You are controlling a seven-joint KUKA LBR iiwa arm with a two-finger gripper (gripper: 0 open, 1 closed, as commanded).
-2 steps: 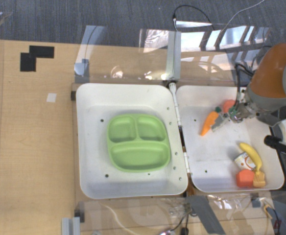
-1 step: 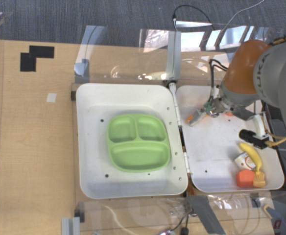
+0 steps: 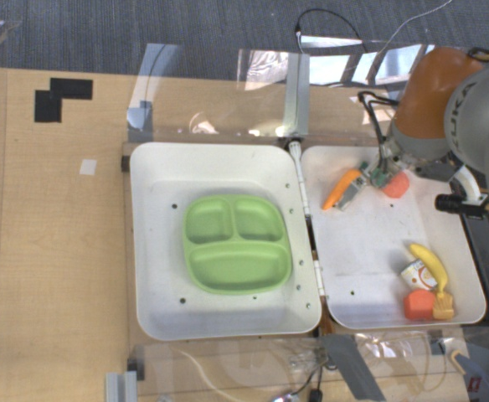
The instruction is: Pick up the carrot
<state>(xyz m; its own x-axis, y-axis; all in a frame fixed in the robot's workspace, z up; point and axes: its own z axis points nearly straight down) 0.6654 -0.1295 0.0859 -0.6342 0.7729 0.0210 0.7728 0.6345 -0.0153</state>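
Observation:
The carrot is orange and lies slanted at the upper left of the right bin, close to the divider. My gripper is low in that bin, just to the carrot's right. It is open. One grey finger rests along the carrot's right side, and the other sits near a red-orange piece. The carrot is beside the fingers, not between them. The wrist's orange band stands over the bin's far right corner.
A green divided plate lies in the left bin. At the right bin's near right corner sit a banana, a small white carton and a red-orange block. A black cable runs behind the bins.

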